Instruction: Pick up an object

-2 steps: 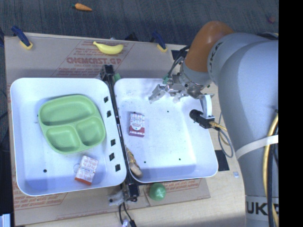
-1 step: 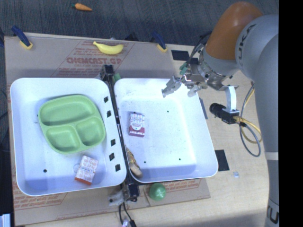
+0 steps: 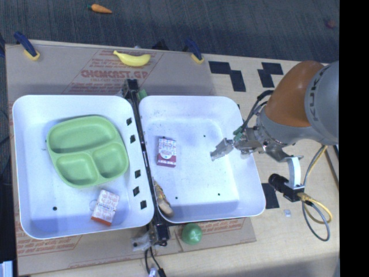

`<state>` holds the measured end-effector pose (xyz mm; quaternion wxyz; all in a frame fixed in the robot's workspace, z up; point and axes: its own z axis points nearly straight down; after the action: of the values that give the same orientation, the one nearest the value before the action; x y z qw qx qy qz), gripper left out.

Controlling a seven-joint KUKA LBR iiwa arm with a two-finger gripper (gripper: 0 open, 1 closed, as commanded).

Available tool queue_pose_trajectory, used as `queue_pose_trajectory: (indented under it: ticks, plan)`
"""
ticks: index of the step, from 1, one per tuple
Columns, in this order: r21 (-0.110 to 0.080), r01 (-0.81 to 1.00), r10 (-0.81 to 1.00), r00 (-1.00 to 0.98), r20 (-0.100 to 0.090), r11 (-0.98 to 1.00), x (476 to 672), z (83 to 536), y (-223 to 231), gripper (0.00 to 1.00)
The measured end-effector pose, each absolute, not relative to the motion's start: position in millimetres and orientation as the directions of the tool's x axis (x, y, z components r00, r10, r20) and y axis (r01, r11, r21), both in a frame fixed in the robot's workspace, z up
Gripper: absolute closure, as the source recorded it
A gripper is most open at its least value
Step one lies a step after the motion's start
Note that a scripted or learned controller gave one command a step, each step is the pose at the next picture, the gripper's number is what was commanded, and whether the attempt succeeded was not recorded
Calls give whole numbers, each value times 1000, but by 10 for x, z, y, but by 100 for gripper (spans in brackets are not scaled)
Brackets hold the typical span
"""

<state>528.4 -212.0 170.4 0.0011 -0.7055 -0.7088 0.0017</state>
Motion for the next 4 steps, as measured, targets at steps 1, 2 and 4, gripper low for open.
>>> queue_pose_trajectory:
  ticks: [1, 2, 4]
  plan:
    - [-3, 1000, 1000, -7, 0, 7, 5893, 1416, -2105, 0]
    - [2, 1000, 1000, -7, 1, 7, 6146, 2180, -1345, 0]
    - [-2, 1000, 1000, -5, 1, 5, 6283, 1175, -1385, 0]
